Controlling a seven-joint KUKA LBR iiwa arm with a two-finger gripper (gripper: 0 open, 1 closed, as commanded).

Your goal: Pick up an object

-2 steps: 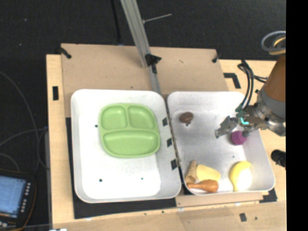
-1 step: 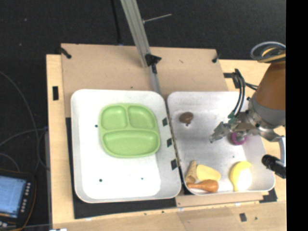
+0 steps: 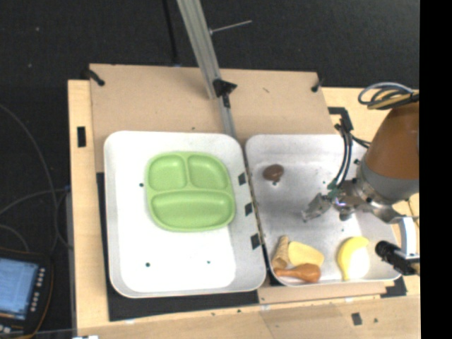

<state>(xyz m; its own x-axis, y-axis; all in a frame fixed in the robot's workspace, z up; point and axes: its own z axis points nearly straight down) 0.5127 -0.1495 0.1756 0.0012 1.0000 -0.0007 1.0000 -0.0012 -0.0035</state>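
Gripper [image 3: 316, 208]: seen in the right bin [image 3: 296, 154], below the brown object [image 3: 273, 172]; finger state cannot be told.

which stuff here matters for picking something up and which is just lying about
For the job: gripper over the right bin; brown knob; yellow wedge; orange piece; yellow ball.

Lying about: green tray in the left bin; metal pole; tablet.

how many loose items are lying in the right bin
4. A small brown piece lies near the upper left. Along the near edge: a pale yellow wedge, an orange-brown piece touching it in front, and a yellow round item to the right. The arm may hide more.
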